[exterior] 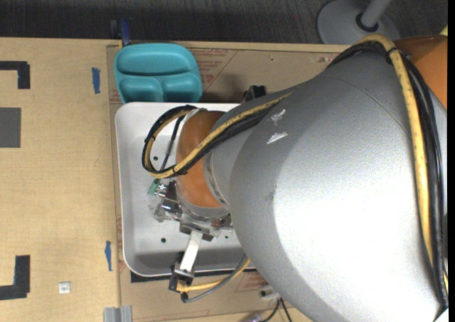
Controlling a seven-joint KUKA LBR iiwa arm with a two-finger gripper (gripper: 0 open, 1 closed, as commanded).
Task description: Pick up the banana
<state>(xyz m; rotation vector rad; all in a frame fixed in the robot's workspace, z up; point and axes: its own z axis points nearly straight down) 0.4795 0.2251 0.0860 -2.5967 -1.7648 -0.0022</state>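
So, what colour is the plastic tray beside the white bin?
The plastic tray is teal; the camera view shows it best.

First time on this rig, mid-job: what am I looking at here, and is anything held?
This is a single camera fixed above the bench, looking down at a slant. The big grey shape is the robot arm, reaching in from the right, with an orange band above its wrist. Its gripper hangs over a shallow white bin. The arm hides much of that bin, so I cannot tell whether anything is held. A teal moulded tray sits on the bench just beyond the bin.
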